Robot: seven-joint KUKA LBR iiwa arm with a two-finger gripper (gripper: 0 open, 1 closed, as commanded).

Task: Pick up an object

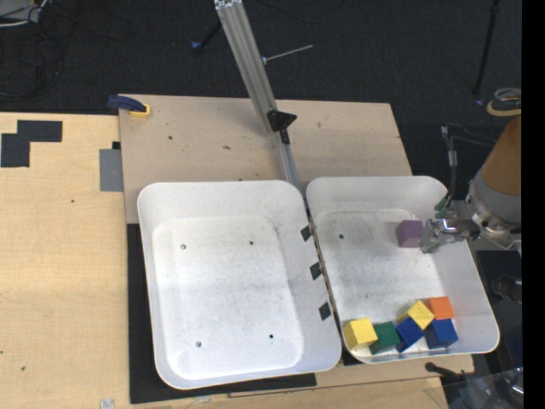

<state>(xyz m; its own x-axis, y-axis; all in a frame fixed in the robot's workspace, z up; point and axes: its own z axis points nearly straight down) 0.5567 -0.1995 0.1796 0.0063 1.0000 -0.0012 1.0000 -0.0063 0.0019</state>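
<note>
A purple block lies in the right bin, near its right wall. My gripper reaches in from the right and sits right against the block's right side. Whether it holds the block is not clear from this angle. The arm's orange band shows at the view's right edge. Several more blocks are clustered at the right bin's front corner: a yellow one, a green one, a second yellow one, an orange one and two blue ones.
The left bin stands beside the right one, with black clips along their shared edge. A slanted aluminium bar rises behind the bins. A blue and yellow clamp sits at the board's far left corner.
</note>
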